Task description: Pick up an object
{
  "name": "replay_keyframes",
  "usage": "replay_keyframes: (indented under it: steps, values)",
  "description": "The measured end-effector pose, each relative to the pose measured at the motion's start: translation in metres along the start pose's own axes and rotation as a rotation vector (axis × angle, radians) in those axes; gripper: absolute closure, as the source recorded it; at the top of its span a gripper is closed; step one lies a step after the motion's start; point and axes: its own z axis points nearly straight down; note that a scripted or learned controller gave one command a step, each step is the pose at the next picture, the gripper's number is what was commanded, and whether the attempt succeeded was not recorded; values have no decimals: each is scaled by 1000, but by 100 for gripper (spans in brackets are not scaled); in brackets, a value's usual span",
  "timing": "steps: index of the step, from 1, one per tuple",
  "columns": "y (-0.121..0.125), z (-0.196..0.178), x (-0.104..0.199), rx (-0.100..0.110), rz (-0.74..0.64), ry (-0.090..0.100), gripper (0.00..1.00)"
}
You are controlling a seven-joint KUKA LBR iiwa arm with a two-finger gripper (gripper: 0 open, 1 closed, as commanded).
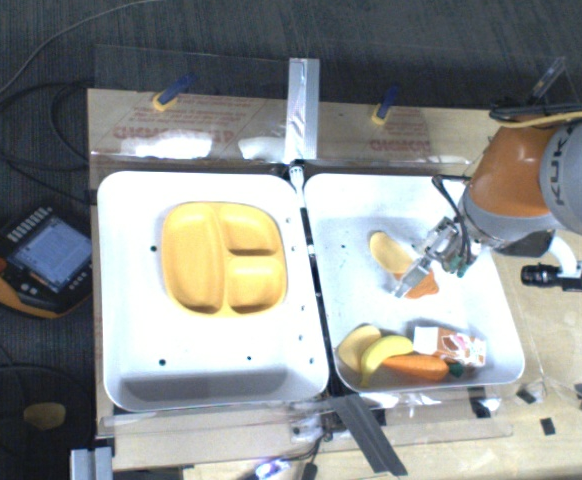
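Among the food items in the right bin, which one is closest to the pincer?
The small orange piece, lying right at the pincer tip, beside the pale yellow slice. The banana, carrot and carton lie apart, along the bin's near edge.

A pale wooden bench [221, 118] stands on dark grey carpet [271, 18]. A thin cable [71, 23] trails across the carpet at upper left. An orange-edged handheld control pendant [33, 260] lies on the carpet left of the bench.
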Motion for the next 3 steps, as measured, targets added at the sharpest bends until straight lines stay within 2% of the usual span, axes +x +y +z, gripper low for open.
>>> replay_keyframes:
  steps: [1, 2, 3]
  values:
    - [4, -12, -1, -8, -1, -6, 100]
    - [3, -12, -1, -8, -1, -6, 0]
    - [5, -21, -2, -12, -1, -7, 100]
